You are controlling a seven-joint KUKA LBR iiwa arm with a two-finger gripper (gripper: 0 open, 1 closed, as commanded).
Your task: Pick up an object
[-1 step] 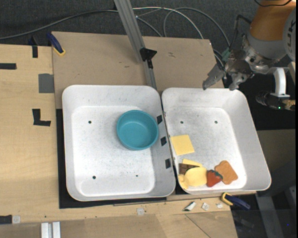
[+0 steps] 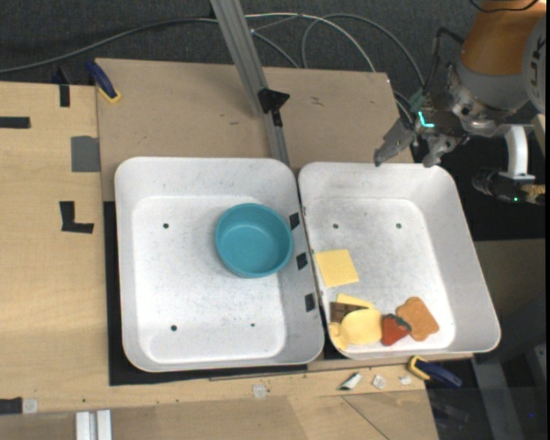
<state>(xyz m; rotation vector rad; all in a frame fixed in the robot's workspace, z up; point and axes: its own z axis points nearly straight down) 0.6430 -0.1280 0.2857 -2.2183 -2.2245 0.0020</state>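
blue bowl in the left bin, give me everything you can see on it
The blue bowl is a round, teal-blue bowl, smooth and plastic-looking, one plain colour inside and out. It stands upright, mouth up, with nothing visible inside. It sits on the speckled floor of the left bin, towards that bin's right side and somewhat towards the far wall, clear of the walls. Nothing else touches it; the gripper is off at the right bin's far edge.

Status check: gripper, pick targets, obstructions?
Gripper open, above right bin's far rim, holding nothing. Yellow square and food pieces untouched. Path unobstructed.
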